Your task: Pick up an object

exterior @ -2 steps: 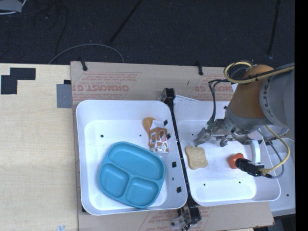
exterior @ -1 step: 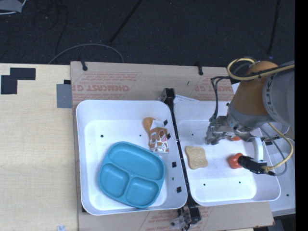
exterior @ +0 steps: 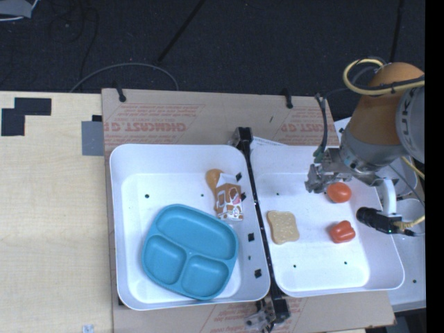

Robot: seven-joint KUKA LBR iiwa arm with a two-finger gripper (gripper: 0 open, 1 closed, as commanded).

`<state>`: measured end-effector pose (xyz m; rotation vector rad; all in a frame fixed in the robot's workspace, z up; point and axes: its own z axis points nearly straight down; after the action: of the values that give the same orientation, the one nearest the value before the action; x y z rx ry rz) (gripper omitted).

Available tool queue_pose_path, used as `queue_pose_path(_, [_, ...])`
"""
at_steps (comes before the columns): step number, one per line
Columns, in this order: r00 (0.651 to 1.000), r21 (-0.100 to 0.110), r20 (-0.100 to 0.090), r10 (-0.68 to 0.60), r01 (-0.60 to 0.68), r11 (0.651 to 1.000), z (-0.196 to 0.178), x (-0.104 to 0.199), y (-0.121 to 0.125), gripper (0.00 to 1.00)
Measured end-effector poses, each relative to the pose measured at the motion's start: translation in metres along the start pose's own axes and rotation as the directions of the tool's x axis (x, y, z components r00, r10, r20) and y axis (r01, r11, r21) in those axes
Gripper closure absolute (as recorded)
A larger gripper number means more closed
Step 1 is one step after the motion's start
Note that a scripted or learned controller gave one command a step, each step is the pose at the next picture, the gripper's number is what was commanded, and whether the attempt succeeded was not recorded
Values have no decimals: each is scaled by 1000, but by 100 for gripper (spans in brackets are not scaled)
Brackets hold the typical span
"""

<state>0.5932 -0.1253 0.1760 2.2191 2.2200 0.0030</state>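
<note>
The fingers (exterior: 320, 181) are seen just beside a small red tomato (exterior: 338, 193); their spread cannot be told. It is judged light, smooth, roll-prone, best gripped across its middle.

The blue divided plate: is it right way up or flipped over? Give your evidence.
Right way up. The blue divided plate lies in the left bin with its three hollow compartments facing the camera.

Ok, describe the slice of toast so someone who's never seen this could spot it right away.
Find the right-hand white bin. Near its left wall lies the slice of toast, flat and tan. Its neighbours there are two red items, one under the gripper and one nearer the front; the toast alone is pale and square-edged.
</note>
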Motion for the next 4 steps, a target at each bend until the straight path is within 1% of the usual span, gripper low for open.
queue_pose_path(1, [1000, 1, 0, 0, 0, 1000, -53, -1, 1, 100])
queue_pose_path(2, [1000, 7, -3, -4, 4, 1000, -50, 60, -13, 100])
queue_pose_path(3, [1000, 7, -4, -4, 4, 1000, -60, 113, -26, 100])
queue_pose_path(4, [1000, 8, -2, -5, 5, 1000, -66, 163, -35, 100])
